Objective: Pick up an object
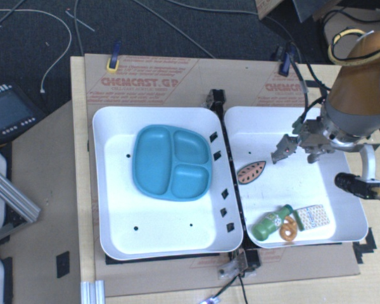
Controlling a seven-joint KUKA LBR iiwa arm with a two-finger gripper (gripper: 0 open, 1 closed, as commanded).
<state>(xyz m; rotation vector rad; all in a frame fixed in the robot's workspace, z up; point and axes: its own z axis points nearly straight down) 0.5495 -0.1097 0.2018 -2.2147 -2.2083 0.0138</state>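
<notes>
The end effector is hanging over the upper middle of the right bin, at the right centre of the frame. Its 2 fingers are standing spread apart, 1 pointing lower left and the other showing further right. Nothing is lying between them; the end effector is carrying no object.

3 candidate objects are resting in the right bin:

1. A brown leaf-shaped item is lying near the bin's left wall, just below and left of the end effector. Its long axis is running from lower left to upper right, rising slightly toward the end effector.
2. A green bottle-like toy is lying near the bin's lower edge, well below the end effector.
3. An orange ring-shaped item is touching the green toy, and a white patterned packet is lying just to its right.

Judgement: the leaf-shaped item is the nearest object and the likeliest target. It is lying down-left from the end effector, apart from the other items and clear on all sides, though it is sitting close to the divider between the bins. The coming move is calling for a short shift toward the lower left and a descent, with the fingers set across the item's short axis.

The left bin is holding a blue divided plate with 3 compartments, well apart from the end effector. Both bins are sitting on the desk.
</notes>
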